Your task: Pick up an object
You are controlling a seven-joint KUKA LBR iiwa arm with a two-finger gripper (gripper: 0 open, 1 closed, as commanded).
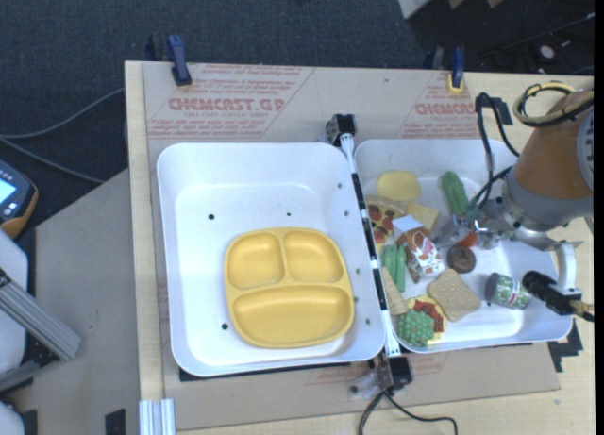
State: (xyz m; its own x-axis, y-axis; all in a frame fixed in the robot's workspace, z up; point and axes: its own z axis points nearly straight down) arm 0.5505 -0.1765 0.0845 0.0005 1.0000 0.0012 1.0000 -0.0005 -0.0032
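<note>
We note toy foods heaped in the right bin (538,329): a green cucumber (455,193), a bread slice (454,295), a small can (507,291) lying sideways.

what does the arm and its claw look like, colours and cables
A thick rounded arm, orange on top with a grey band beneath it. Black cables and a yellow looped one run alongside. The claw is small, dark grey metal.
</note>
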